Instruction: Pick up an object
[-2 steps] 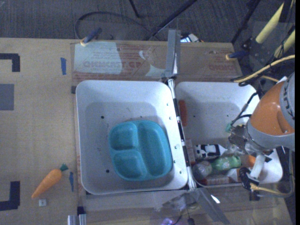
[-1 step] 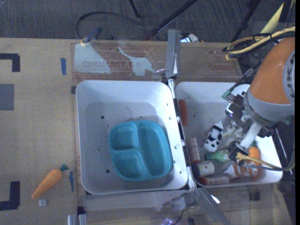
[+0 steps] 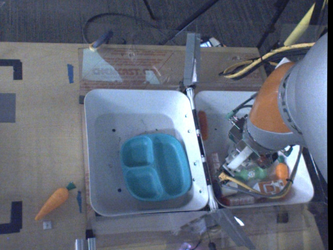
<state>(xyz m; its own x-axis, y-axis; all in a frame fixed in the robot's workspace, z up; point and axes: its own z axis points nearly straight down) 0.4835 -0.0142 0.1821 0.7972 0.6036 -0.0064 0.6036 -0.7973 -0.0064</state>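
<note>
My gripper (image 3: 238, 158) reaches down into the right bin (image 3: 218, 104), low over a heap of small items at the bin's front. The grey wrist and orange band above hide most of it. Under and beside it lie a green packet (image 3: 254, 174), an orange round piece (image 3: 281, 170), an orange and white box (image 3: 268, 187) and a dark red bar (image 3: 237, 200). A brown sausage (image 3: 203, 125) lies alone by the bin's left wall, apart from the gripper. I cannot make out whether anything sits in the gripper.
The left bin (image 3: 104, 108) holds a blue divided plate (image 3: 154, 166). A toy carrot (image 3: 52, 202) lies on the bench, outside the bins at the front left. Yellow cable (image 3: 250, 64) runs behind the right bin.
</note>
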